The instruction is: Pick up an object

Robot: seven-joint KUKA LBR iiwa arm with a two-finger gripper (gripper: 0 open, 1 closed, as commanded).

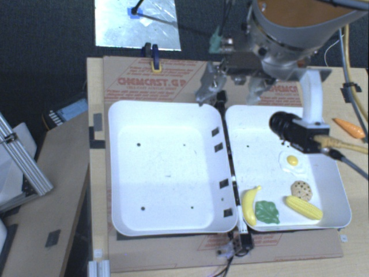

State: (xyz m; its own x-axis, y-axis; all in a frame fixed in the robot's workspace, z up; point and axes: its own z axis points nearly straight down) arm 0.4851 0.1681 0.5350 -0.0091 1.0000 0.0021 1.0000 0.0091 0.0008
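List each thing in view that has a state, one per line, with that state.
end effector: raised over the bins' far edge, nothing between its fingers
banana: lying in right bin
green leaf: flat, touching banana
corn cob: lying on its side
cookie: flat
fried egg: flat, yolk up

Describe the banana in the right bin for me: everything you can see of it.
The banana is a small, glossy yellow toy, plastic by its look, curved like a crescent. It lies flat on the floor of the right bin, near the front left corner, running roughly front to back with its upper tip bent toward the right. Its left side sits close to the bin wall, and its right side meets the green leafy piece. It lies free, with the gripper far off by the bins' back edge.
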